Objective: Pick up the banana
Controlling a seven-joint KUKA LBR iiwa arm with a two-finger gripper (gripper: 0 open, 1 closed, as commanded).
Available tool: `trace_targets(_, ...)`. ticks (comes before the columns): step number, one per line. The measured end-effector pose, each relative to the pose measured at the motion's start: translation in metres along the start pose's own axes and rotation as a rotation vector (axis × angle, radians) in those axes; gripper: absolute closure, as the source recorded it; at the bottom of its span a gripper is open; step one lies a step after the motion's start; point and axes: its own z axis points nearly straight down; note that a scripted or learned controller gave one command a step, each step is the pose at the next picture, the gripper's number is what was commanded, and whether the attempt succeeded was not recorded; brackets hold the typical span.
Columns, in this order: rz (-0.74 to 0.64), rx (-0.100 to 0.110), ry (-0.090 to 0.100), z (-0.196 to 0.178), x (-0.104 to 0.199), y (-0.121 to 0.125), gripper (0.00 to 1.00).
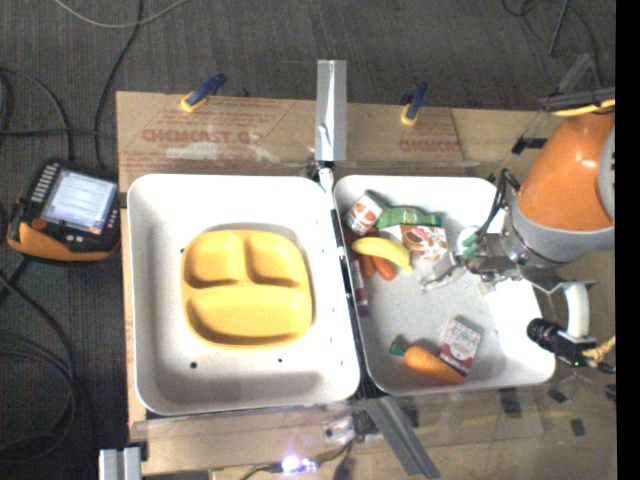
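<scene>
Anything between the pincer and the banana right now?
Yes. The red-and-white printed packet lies between the pincer and the yellow banana, touching the banana's right end. A green packet sits just behind it in the right white bin.

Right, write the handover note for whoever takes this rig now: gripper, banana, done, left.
Gripper: low inside the right bin, right of the banana; its grip state is unclear from here, and nothing is visibly held.
Banana: lying in the right bin's upper left, among a can, a green packet and a small carton.
Yellow tray sits in the left bin.
Done: arm is over the right bin.
Left: reach the banana, grasp, lift.
</scene>
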Motion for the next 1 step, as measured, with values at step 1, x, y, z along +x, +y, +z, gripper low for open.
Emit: trace_targets(1, -0.242, -0.005, -0.003, 0.1037, 0.0222, 0.0769, 0.00)
